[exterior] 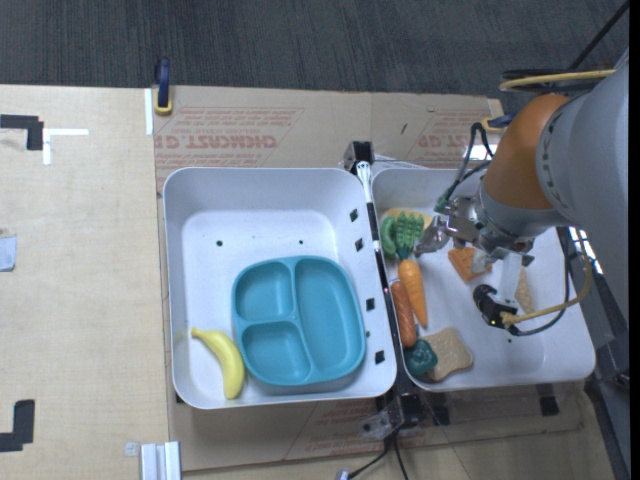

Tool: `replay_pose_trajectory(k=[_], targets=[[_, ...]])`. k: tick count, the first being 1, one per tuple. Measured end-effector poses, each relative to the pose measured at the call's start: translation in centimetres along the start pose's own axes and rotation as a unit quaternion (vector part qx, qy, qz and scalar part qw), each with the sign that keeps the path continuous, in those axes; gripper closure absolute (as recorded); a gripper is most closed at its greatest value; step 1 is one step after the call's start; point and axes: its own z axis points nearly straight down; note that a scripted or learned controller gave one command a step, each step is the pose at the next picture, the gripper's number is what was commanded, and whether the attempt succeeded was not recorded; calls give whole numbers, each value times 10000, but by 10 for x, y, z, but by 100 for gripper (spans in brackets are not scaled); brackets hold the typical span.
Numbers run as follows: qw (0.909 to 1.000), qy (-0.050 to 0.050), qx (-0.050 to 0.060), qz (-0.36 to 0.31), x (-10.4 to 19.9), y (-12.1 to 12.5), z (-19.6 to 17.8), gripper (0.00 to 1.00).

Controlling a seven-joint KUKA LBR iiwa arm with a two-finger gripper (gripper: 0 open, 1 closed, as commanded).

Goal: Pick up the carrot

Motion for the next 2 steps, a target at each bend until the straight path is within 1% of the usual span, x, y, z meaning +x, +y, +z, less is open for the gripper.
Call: replay_pose_trajectory(k=[1, 2], targets=[[10000, -25, 1, -3, -3, 1, -9, 100], [10000, -25, 3, -3, -3, 1, -9, 0]])
